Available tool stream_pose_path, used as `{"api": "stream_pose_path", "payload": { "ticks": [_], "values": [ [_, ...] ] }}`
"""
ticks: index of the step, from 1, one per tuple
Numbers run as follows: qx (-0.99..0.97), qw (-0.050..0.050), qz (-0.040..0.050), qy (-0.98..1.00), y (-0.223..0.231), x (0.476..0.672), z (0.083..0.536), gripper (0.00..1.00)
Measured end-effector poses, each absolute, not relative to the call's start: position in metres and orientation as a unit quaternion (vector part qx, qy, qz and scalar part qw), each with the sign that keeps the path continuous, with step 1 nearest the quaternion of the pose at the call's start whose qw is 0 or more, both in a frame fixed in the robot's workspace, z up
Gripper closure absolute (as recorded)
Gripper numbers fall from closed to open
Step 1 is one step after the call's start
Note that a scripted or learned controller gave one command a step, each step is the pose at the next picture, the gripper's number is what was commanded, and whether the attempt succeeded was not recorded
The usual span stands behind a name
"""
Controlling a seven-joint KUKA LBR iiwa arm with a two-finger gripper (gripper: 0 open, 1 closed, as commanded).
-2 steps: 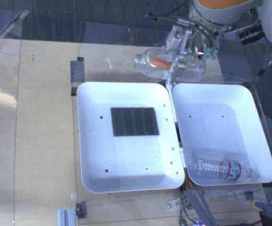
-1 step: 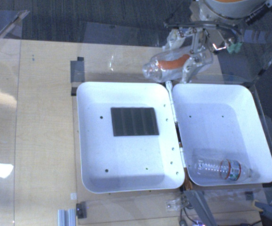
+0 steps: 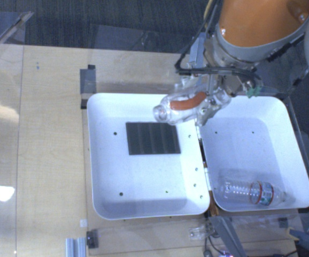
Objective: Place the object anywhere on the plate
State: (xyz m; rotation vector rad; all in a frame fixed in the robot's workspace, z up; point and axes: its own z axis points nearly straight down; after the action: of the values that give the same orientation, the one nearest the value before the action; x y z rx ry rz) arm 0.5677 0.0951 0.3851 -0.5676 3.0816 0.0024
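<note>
A clear plastic bottle with an orange-red label lies on its side in the air over the far right corner of the left bin. My gripper comes down from the grey and orange arm and is shut on the bottle's right end. The bottle's cap end points left. The plate, a dark ribbed square, lies flat on the left bin's floor, just below and left of the held bottle.
A second clear bottle with a red and blue label lies in the near part of the right bin. The ridge between the two bins runs directly under the gripper. Wooden bench surrounds the bins.
</note>
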Motion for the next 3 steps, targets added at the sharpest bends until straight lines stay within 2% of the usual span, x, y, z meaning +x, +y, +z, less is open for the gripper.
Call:
{"api": "stream_pose_path", "payload": {
  "ticks": [1,2,3],
  "values": [
    [-0.181,0.005,0.0008,0.984,0.095,0.568,0.386,0.0],
    [-0.156,0.003,0.0012,0.988,0.132,0.556,0.246,0.0],
    [-0.243,0.024,0.0007,0.97,0.138,0.553,0.135,0.0]
  ]
}}
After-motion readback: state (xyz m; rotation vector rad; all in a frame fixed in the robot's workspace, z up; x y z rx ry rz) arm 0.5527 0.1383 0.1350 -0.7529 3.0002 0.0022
